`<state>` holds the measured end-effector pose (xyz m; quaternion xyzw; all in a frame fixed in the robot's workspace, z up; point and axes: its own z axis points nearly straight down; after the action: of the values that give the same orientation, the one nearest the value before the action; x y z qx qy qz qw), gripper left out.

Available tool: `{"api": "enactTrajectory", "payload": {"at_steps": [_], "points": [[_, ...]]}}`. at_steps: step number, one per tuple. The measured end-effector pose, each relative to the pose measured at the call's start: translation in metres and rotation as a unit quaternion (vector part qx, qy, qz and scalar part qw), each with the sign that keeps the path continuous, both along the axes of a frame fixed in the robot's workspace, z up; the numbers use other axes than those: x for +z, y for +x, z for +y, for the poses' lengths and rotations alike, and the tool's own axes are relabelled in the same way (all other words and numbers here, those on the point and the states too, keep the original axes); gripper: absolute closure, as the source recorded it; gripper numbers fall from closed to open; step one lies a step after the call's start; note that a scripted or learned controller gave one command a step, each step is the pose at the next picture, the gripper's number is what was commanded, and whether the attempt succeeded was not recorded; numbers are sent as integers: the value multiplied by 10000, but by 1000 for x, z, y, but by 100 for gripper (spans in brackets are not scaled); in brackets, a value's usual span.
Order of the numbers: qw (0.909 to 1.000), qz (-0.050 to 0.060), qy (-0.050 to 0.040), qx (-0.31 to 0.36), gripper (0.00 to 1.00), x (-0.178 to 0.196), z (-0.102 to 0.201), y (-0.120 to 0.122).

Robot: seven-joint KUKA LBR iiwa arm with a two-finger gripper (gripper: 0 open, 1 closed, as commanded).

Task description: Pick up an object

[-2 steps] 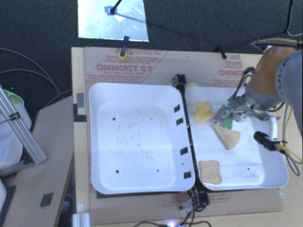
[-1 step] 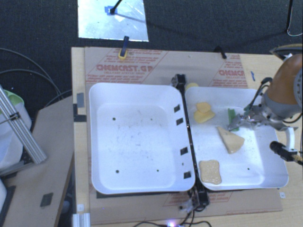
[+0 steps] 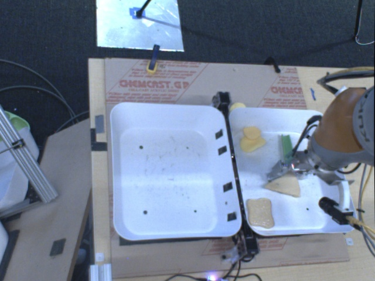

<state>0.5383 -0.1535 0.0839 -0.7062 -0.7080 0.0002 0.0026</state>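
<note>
1. Pale tan triangular wedge [image 3: 285, 186] lies in the right white bin [image 3: 304, 224], just under the gripper [image 3: 280, 171]
2. Gripper's metal fingers splay apart above the wedge's upper edge; whether they touch it is hard to tell
3. Green flat stick [image 3: 286, 146] is partly hidden behind the arm
4. Yellow rounded pieces [image 3: 252, 139] and a beige rectangular slab [image 3: 261, 212] lie in the same bin
5. Left white bin [image 3: 170, 168] sits beside it on the surface

A shiny metal sheet [image 3: 139, 15] is laid on dark carpet [image 3: 47, 28]. Aluminium rails [image 3: 26, 163] are seen at left
</note>
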Motion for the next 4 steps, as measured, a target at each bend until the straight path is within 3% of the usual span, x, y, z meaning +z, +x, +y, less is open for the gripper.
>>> {"api": "enactTrajectory", "payload": {"at_steps": [1, 2, 3, 4], "points": [[10000, -45, -22, -1, 100, 12, -3, 4], [10000, -53, -10, 36, 100, 69, 58, 6], [10000, -58, -11, 46, 100, 116, 127, 40], [10000, -30, -13, -11, 100, 150, 119, 2]]}}
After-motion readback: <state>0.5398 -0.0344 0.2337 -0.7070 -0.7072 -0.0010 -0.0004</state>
